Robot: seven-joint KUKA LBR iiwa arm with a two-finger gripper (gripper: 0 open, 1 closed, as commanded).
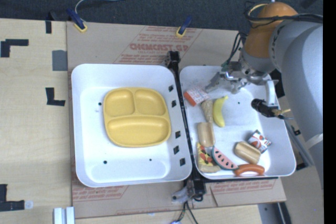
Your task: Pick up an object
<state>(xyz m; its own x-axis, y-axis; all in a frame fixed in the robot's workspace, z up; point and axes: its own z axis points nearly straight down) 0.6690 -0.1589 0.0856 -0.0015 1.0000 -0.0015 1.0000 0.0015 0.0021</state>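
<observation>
Camera view, looking down on a bench with two white bins side by side. Left bin (84,113), centre-left of the frame: holds a yellow divided plate (137,117) lying flat. Right bin (278,136), centre-right: holds a scatter of toy food. A banana (219,112) lies near its middle, just beside a tan roll (207,109); a red-and-white packet (196,95) sits at upper left of that bin. Along the lower edge lie a watermelon slice (223,158), a hot dog bun (247,152), a red sausage (250,169) and a small red-and-white carton (259,140). Arm (294,55), entering from the right of the frame, carries the gripper (227,81) low over the upper part of the right bin, above the banana. Fingers spread, with nothing between them.
</observation>
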